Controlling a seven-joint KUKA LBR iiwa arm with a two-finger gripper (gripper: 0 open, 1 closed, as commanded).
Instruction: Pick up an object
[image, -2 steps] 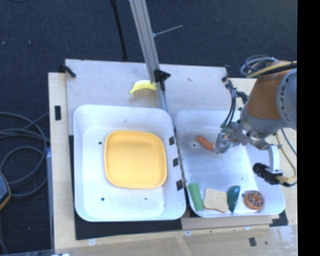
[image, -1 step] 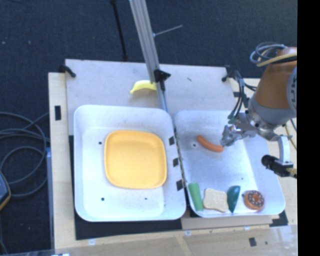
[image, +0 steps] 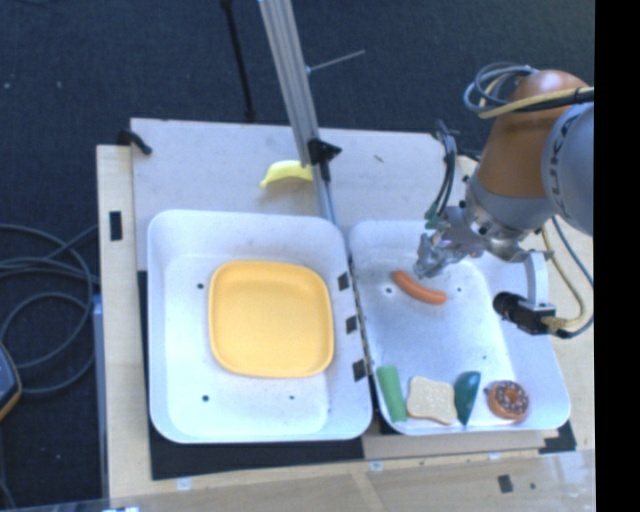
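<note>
An orange sausage (image: 419, 288) lies in the upper part of the right bin (image: 520, 345). My gripper (image: 432, 260) hangs just above and to the right of its upper end, pointing down toward it. Along the bin's front edge lie a green cylinder (image: 391, 392), a slice of bread (image: 431, 400), a teal pepper-shaped piece (image: 467, 396) and a brown doughnut (image: 508, 400). Nothing shows between the gripper's tips.
A yellow square plate (image: 271, 318) lies in the left bin (image: 180, 300). A yellow banana (image: 286, 174) rests on the bench behind the bins, next to a slanted metal pole (image: 297, 100). A black cable connector (image: 520, 312) hangs over the right bin's right side.
</note>
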